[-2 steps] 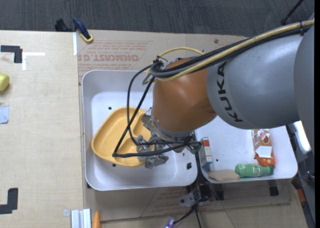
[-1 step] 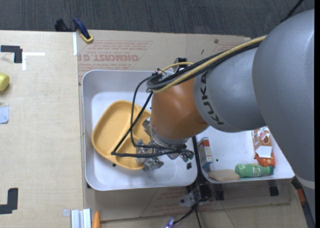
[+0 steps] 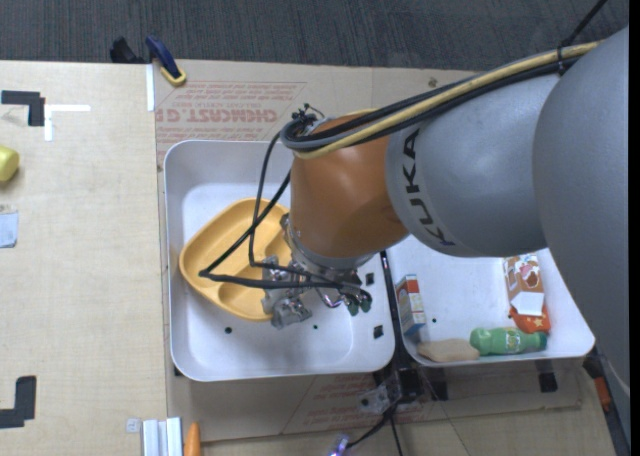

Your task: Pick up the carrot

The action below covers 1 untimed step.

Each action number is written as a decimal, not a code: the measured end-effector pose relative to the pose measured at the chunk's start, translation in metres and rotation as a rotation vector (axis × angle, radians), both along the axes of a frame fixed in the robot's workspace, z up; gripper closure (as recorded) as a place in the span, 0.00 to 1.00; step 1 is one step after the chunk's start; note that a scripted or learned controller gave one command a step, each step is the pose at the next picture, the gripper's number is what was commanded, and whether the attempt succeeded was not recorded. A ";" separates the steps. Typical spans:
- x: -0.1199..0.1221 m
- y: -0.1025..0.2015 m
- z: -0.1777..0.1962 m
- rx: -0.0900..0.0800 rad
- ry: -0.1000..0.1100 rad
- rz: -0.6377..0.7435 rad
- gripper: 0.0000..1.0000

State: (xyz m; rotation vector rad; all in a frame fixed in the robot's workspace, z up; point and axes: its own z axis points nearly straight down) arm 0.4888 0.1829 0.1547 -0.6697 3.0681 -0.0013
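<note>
Tabletop (image 3: pixel 80 274): pale wood with a cardboard sheet under both bins; it fills your view from 7 to 11 o'clock.
Arm (image 3: pixel 480 164): grey, orange-banded, coming in from 3 o'clock and covering the centre of your view.
Left bin (image 3: pixel 190 349): white and shallow, at about 7 o'clock from centre, with the wrist hanging over it.
Right bin (image 3: pixel 470 284): at 4 o'clock, holding a green bottle (image 3: pixel 508 341) and a red-and-white packet (image 3: pixel 525 294).
Yellow dish (image 3: pixel 215 254): tilted against the left bin's 9 o'clock wall, partly under the wrist.
End effector (image 3: pixel 290 311): low in the left bin, just off the dish's 5 o'clock edge; you cannot tell whether it is wide or narrow, and nothing can be seen held in it.
Carrot: you cannot make it out; if it is in the left bin, the wrist is probably hiding it.
Handling: expect a light, stiff, smooth toy that rolls and tapers. Take it across the thick middle, not the tip.
</note>
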 end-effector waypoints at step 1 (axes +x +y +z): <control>0.003 -0.005 0.095 0.000 0.000 -0.015 1.00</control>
